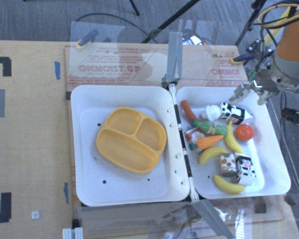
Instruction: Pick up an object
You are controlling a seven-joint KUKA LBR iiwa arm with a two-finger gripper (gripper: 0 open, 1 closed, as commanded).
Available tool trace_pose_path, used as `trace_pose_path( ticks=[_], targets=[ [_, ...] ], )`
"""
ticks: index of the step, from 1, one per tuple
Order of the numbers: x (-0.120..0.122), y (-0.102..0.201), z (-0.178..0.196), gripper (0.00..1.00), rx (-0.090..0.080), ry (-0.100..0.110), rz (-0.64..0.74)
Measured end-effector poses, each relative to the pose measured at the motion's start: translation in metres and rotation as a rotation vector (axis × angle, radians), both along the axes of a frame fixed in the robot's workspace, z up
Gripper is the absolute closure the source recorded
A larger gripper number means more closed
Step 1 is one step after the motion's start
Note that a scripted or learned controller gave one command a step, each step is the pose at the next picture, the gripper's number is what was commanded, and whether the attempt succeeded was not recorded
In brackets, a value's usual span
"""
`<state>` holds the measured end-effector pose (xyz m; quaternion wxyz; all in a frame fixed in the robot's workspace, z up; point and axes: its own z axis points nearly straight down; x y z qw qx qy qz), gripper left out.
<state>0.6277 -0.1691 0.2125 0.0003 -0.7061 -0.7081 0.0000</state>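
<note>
Above the right bin's (pixel 276 148) far right corner the gripper (pixel 250 92) hangs with fingers spread, holding nothing; the arm is cut off. Toy food clusters below, tomato (pixel 244 132) nearest. Left bin (pixel 84 178) holds a yellow plate (pixel 131 139).

A yellow-orange divided plate (pixel 131 139) fills one white bin (pixel 84 103); yellow bananas (pixel 232 138), a red tomato (pixel 244 132) and black-and-white cartons (pixel 245 169) crowd the other.

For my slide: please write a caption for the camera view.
Gripper above the right bin of toy food; yellow divided plate in left bin.
</note>
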Motion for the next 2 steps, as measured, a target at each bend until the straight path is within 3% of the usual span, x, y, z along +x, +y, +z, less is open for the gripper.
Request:
trace_pose_path(
  ticks=[1,2],
  targets=[
    [-0.0178,-0.0114,-0.1009,0.0,-0.013,-0.025,0.063],
    [-0.0193,-0.0108,-0.0948,1.0,-0.009,-0.021,0.06]
  ],
)
